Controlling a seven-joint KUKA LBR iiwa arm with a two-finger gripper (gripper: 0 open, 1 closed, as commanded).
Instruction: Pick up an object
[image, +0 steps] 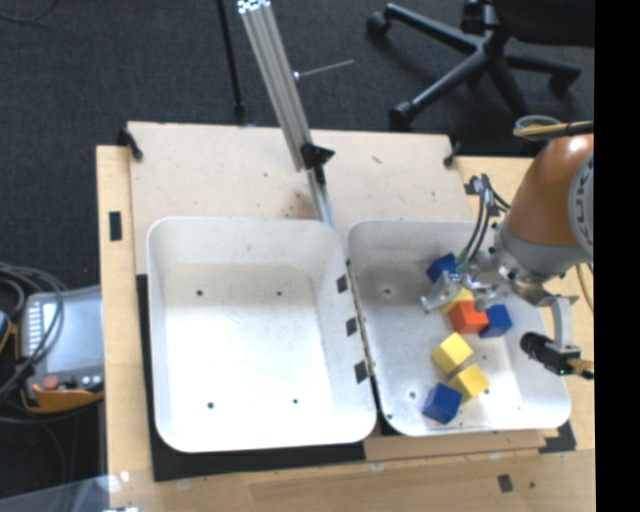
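Seven blocks lie in the right bin (400, 420), and the jaws are down among the upper cluster of them. The arm (550, 205) reaches in from the right and hangs low over that bin. This suits a top-down pick, since the blocks sit loose on the bin floor with nothing over them.

Just under the jaws a small yellow block (460, 298) peeks out, partly hidden by the metal, so I judge it to be the likely target. An orange block (468, 317) sits just nearer the camera than the jaws and touches that yellow one. A blue block (497, 320) is beside the orange one, on the arm's side. Another blue block (441, 268) lies just beyond the jaws. With neighbours packed this tight, a closing grip could nudge or catch the wrong block.

Whether the jaws are apart or together I cannot tell, because the wrist and cables cover them. Nothing shows as lifted, so I judge the pick not yet made.

Well clear of the jaws, towards the bin's near edge, sit two more yellow blocks (452, 353) and a third blue block (441, 402). They are spaced more loosely and would be easier to take. The left bin (160, 300) lies far from the jaws on the tabletop (220, 160).
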